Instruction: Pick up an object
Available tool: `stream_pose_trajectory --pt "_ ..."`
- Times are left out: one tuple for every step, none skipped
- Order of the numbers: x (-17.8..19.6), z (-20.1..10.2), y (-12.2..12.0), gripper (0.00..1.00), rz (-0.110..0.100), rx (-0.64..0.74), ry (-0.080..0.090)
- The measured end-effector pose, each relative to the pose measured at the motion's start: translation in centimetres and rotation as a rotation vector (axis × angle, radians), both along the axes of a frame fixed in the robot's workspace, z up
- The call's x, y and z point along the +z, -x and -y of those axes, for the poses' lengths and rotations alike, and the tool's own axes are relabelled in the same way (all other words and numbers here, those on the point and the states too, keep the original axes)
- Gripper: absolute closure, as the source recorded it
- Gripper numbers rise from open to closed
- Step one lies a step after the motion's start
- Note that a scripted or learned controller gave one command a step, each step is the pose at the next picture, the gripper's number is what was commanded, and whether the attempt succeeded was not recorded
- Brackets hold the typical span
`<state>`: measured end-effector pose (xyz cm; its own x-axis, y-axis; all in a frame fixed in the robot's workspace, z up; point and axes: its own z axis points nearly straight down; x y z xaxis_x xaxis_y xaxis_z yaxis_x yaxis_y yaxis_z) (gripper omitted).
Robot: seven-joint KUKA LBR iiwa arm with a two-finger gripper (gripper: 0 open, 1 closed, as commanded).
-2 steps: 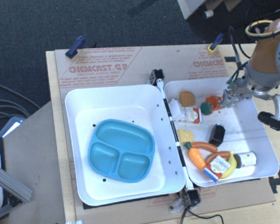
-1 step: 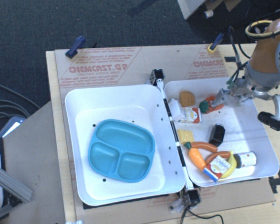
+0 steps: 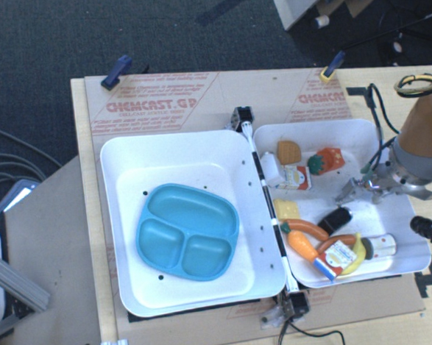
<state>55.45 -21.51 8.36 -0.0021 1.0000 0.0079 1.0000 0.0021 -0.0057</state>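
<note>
Presently, two shallow white plastic bins sit side by side on a cardboard-covered bench [image 3: 166, 98]. The left bin [image 3: 120, 175] holds a light-blue plastic plate [image 3: 188, 231] with three compartments, lying flat near the bin's centre.

The right bin [image 3: 361, 132] holds the loose objects. Near its far wall lie a brown rounded toy food piece [image 3: 289, 152] and a red toy with a green top [image 3: 326, 160]. A small white-and-red packet [image 3: 296, 177] lies just beside the divider between the bins. A pale yellow flat square [image 3: 286, 209] lies below it. Nearer the front lie an orange toy carrot [image 3: 304, 245], a long orange-red sausage-shaped piece [image 3: 305, 228], a black oblong block [image 3: 334, 219], a yellow banana-shaped toy [image 3: 355, 258] and a white cylindrical bottle with a dark cap [image 3: 380, 247].

The grey arm with its orange band [image 3: 423, 128] enters from the right. The metal two-finger gripper [image 3: 357, 188] sits low over the right bin's right half, near the black oblong block. Whether the jaws are apart or together cannot be told. No object is seen between them.
</note>
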Motion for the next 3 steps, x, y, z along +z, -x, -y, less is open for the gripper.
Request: stream_pose_trajectory --pt "0.1 -2.2 -6.1 0.00 0.007 -0.001 0.008" --pt "1.1 -2.2 -6.1 1.00 0.008 0.000 0.010" --pt "1.1 -2.2 -6.1 0.00 0.008 0.000 0.010"
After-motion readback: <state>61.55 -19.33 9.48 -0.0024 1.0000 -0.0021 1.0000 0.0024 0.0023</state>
